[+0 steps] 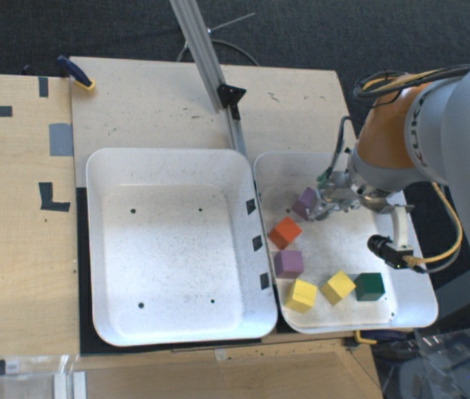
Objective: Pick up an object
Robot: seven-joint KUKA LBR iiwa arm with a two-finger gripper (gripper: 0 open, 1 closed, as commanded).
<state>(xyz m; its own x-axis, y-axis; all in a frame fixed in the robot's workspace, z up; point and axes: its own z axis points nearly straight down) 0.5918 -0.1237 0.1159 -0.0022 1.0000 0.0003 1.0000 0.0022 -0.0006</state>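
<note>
The arm reaches in from the right and has its gripper (328, 204) low inside the right bin (418, 310), right at a small purple block (306, 199) near the bin's upper left; whether the gripper is open, closed or gripping that block I cannot tell, since the wrist hides the tips. This looks like the grasping step of the pick, with the purple block as the likely target. The other candidates lie in the same bin: an orange block (284, 233) just below the gripper, a second purple block (289, 263) under that, then 2 yellow blocks (301, 294) (339, 287) and a green block (369, 286) along the lower edge. The left bin (101, 223) sits alongside. Next the move calls for a firm close on the block and a straight lift, keeping clear of the orange block close by
</note>
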